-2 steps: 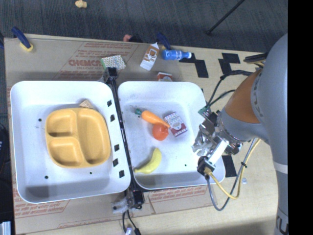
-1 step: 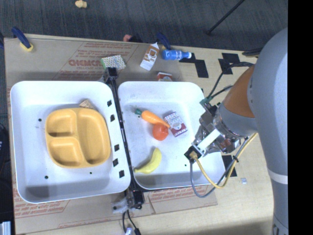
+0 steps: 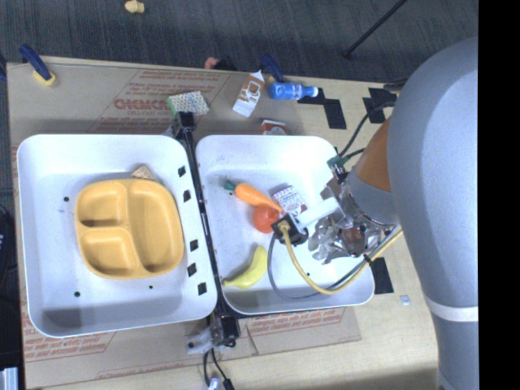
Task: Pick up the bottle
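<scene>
- At the far edge of the worktop, just behind the right bin, the blue bottle lies on its side, outside both bins.
- Just beside the bottle on its left lies a small white and orange carton, and farther left along the same edge a green patterned packet.
- Inside the right bin the gripper is low down near the bin's right wall, well apart from the bottle; I cannot tell whether its fingers are apart or together, and nothing shows between them.
- A yellow cable loops from the gripper across the near part of that bin.
- An orange carrot lies near the bin's middle, touching a red piece below it, with a small wrapped packet just to its right.
- A yellow banana lies toward the bin's near left corner.
- In the left bin sits a yellow divided plate, about at the middle.
- The grey arm fills the right side, its orange band just above the wrist.
</scene>
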`<state>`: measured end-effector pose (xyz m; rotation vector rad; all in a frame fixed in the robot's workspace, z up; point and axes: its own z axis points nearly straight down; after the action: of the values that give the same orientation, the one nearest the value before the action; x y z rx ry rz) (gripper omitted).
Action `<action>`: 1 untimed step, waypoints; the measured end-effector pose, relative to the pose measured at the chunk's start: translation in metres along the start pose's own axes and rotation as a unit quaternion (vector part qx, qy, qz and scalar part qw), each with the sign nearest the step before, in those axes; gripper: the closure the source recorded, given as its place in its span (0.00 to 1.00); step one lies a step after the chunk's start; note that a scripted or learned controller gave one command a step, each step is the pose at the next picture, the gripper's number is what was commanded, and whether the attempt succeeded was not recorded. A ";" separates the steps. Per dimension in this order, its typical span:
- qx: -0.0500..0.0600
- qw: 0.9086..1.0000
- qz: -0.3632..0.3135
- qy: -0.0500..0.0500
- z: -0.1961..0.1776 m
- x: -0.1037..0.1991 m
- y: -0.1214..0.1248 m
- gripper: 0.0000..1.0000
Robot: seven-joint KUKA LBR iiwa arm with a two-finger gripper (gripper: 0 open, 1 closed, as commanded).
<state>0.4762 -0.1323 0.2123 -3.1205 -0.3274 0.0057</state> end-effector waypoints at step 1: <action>0.001 1.000 0.000 0.000 0.003 0.000 -0.003 1.00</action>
<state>0.4761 -0.1296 0.2098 -3.1182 -0.3273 0.0069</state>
